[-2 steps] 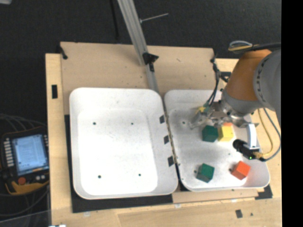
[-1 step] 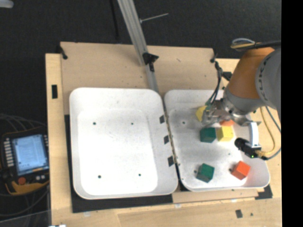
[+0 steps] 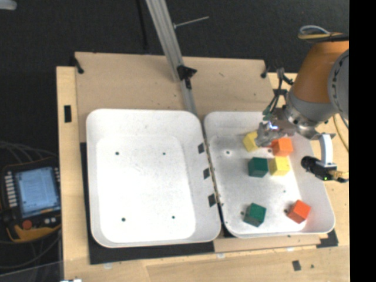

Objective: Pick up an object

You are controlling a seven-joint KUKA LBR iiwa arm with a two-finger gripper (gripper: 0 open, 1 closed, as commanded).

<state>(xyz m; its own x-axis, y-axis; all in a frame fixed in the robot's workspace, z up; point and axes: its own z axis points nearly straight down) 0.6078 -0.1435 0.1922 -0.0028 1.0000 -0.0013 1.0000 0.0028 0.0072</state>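
Right bin [image 3: 311,216]: 6 blocks, 2 yellow, 2 orange, 2 green. Gripper [image 3: 269,129] low at the far end, just beside yellow block [image 3: 251,141] and orange block [image 3: 282,146]; its opening cannot be told. Blocks look light, rigid, smooth-faced; grip across 2 flat opposite sides.

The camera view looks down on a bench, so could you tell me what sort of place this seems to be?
Probably a robotics lab set up for grasping trials. A grey and orange arm reaches over two shallow white bins, the right one holding coloured blocks, and a handheld control screen sits beside the wooden bench.
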